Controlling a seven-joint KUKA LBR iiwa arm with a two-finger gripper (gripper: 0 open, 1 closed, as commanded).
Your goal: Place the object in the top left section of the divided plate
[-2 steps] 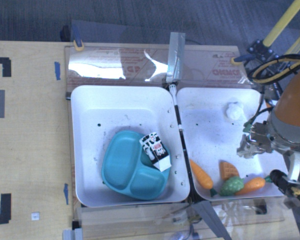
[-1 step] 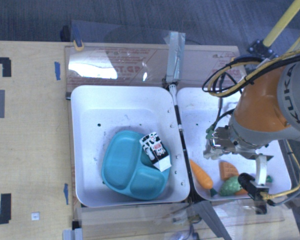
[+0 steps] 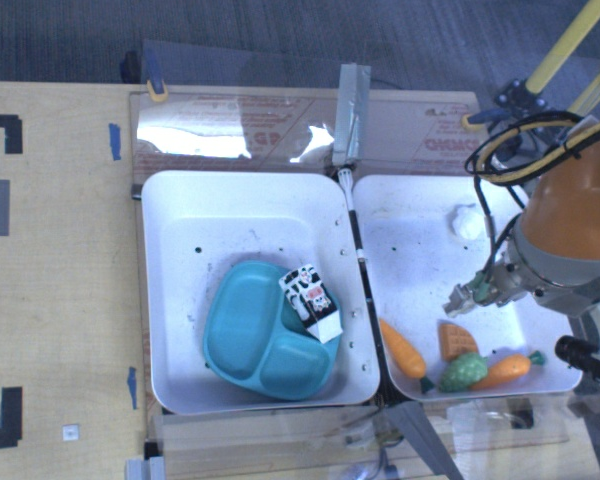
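Worktop of pale wood carries two shallow white bins side by side, with black and blue tape marks on its left part. Next in size, the left bin holds a teal divided plate toward its lower middle, turned at a slant so its sections fan out from near its right side. On the plate's upper right edge rests a small black-and-white cow-patterned object, lying partly in a section and partly over the rim, close to the wall between the bins. The right bin holds the arm's end, where the grey wrist with its orange band reaches in from the right, cables looping above it. The gripper hangs over the middle of the right bin with nothing seen between the fingers; whether they are spread or closed I cannot tell. Along that bin's lower edge lie an orange carrot near the dividing wall, another carrot further right, a green leafy piece between them, and a small orange waffle-like piece just above it. A small white lump sits near the bin's upper part, well apart from the rest.
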